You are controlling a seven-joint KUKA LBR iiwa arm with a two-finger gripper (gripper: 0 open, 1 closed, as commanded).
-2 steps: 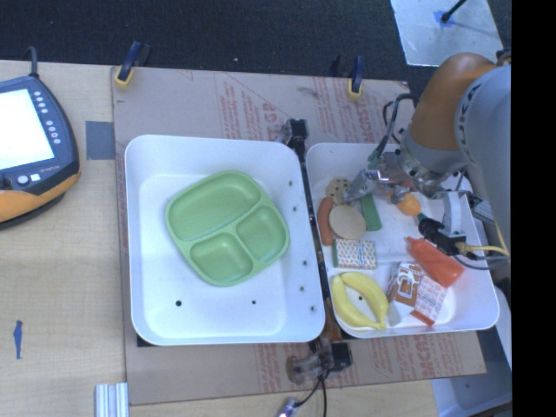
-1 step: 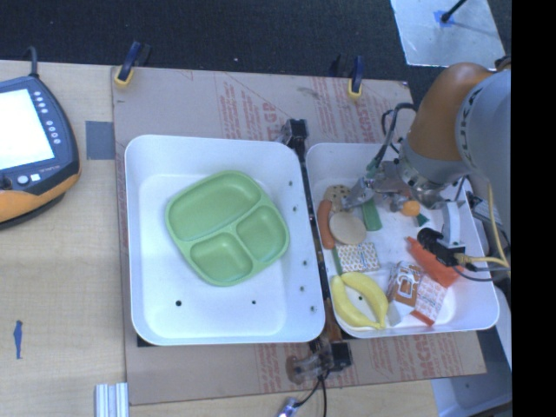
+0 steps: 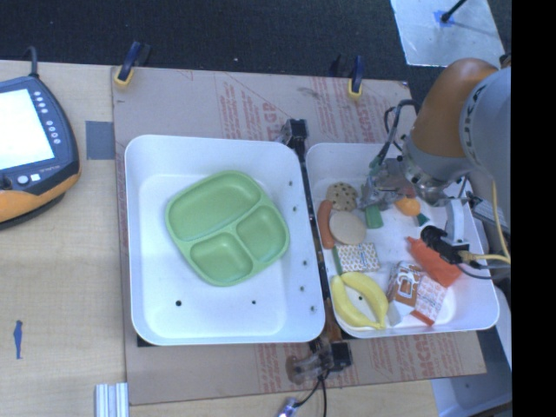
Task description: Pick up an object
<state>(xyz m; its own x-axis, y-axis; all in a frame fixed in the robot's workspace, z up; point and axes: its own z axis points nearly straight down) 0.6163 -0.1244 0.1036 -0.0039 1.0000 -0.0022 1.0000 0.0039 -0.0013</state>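
Note:
The right bin (image 3: 486,315) holds several toy foods: a cookie (image 3: 342,195), a sausage (image 3: 325,222), a tan round slice (image 3: 347,228), a patterned cracker (image 3: 357,256), a yellow banana (image 3: 360,300), an orange packet (image 3: 420,293), a red-orange carrot-like piece (image 3: 433,262) and a small orange ball (image 3: 407,205). My gripper (image 3: 375,200) reaches down into the back of this bin, just right of the cookie, over a small green piece (image 3: 373,217). Its fingertips are too dark and small to read.
The left bin (image 3: 143,233) holds a green divided plate (image 3: 228,227). A tablet-like pendant (image 3: 30,150) lies on the bench at far left. Clamps (image 3: 129,63) hold the cardboard base at the back edge. Cables run beside the arm at right.

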